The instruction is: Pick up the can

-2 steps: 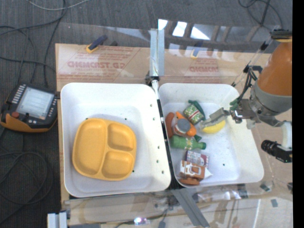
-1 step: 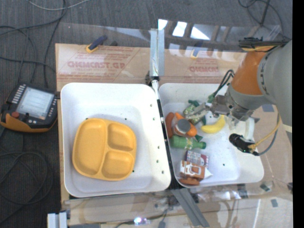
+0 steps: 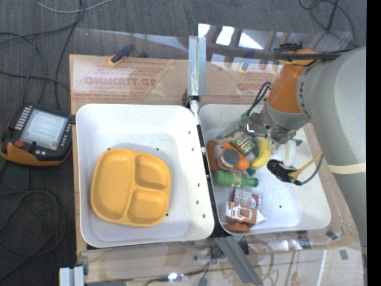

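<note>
Camera view, from above the bench: the grey arm (image 3: 339, 100) with its orange band (image 3: 284, 94) reaches in from the right and lowers its gripper (image 3: 271, 134) over the upper part of the right bin (image 3: 309, 213). Whether that gripper is released or clenched cannot be told from here, and nothing is visibly held by it.

The can (image 3: 229, 155) lies just to the left of and slightly below the gripper, its grey round end facing up, inside a tight pile of things at the right bin's upper middle. A green packet (image 3: 240, 140) sits against the can's upper side, a yellow banana (image 3: 262, 151) lies between the can and the gripper, and a green bottle (image 3: 235, 179) rests below the can. A red and white carton (image 3: 244, 207) lies nearer the bin's lower edge, apart from the pile.

The left bin (image 3: 95, 118) holds a yellow divided plate (image 3: 131, 186). Both bins stand on a brown board (image 3: 131, 82) over dark carpet (image 3: 59, 34), where loose cables run and an orange-edged control pendant (image 3: 37, 134) lies to the left.
</note>
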Motion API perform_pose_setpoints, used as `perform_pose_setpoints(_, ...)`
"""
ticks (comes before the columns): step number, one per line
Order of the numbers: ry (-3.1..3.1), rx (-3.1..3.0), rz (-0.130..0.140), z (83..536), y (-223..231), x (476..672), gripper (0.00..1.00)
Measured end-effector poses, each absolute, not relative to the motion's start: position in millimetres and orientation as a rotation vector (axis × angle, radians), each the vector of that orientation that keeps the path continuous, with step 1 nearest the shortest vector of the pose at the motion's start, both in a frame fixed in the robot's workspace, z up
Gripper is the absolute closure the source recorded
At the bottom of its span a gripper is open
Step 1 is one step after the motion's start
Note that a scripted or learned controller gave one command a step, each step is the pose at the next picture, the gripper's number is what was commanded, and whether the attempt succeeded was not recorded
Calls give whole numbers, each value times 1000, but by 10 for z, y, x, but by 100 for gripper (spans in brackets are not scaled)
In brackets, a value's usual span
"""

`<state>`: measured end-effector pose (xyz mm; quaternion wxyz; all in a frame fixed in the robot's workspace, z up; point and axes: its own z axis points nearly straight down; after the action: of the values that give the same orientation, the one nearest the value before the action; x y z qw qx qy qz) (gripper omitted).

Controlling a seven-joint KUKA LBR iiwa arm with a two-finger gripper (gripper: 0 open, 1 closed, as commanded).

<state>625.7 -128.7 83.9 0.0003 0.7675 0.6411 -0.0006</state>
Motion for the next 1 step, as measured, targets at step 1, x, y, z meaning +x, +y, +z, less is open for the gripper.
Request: perform_pose_setpoints(1,2008,2404,5,983,-1307,6286,100)
